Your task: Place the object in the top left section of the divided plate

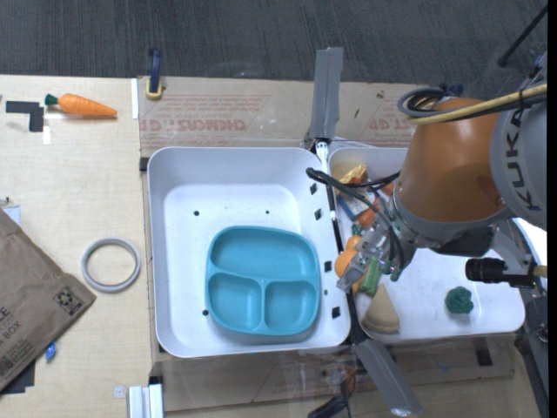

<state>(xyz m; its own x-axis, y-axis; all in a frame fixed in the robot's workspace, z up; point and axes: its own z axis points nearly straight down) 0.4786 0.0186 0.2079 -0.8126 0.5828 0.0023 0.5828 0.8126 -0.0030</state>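
Fingers (pixel 370 264) low over right bin's left edge; we can't tell if open or gripping. Orange bits (pixel 352 244) beside them. Blue plate (pixel 262 279) in left bin. We lift slow, drop in top left part.

A blue divided plate (pixel 263 280) lies in the left white bin (pixel 174 233).

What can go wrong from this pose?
1. The gripper sits in a tight clutter of small items in the right bin; it may grab two things or none.
2. Carrying to the blue divided plate means crossing the bin walls, so a low transfer could snag.
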